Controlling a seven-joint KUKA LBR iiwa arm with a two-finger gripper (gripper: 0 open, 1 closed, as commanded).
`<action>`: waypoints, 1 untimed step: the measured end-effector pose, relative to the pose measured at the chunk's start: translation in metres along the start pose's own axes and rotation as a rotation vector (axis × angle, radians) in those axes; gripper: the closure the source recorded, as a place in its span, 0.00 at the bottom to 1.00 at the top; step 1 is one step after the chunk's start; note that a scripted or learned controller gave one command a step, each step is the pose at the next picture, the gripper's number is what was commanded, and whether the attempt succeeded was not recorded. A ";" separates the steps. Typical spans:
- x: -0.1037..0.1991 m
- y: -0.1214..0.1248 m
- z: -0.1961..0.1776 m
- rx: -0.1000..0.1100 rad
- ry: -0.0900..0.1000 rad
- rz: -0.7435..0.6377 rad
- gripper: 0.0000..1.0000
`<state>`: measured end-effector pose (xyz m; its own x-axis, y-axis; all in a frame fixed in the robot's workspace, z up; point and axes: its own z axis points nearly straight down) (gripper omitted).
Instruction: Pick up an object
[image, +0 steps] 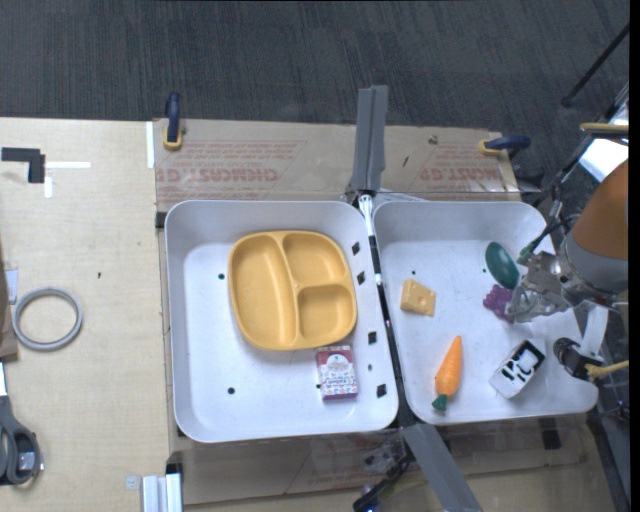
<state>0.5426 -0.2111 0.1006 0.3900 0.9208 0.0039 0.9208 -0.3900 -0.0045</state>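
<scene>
In the right bin (470, 225) lie a yellow cheese wedge (418, 298), an orange carrot (449, 371) with a green top, a teal oval piece (501, 264), a small purple bunch (496, 299) and a white box with black marks (517, 368). My gripper (522, 301) reaches in from the right edge and sits low at the right side of the purple bunch, just below the teal piece. Its tip touches or overlaps the bunch; I cannot make out whether anything is gripped.
The left bin (195, 330) holds a yellow divided plate (292, 289) and a small pink box (337, 372). A grey divider bar (370, 140) runs between the bins. A grey tape ring (45, 318) and scissors (18, 452) lie on the bench at left.
</scene>
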 end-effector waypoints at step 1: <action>0.036 -0.066 -0.171 -0.003 -0.006 0.189 1.00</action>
<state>0.4964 -0.1528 0.2721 0.5557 0.8314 -0.0028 0.8314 -0.5557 -0.0015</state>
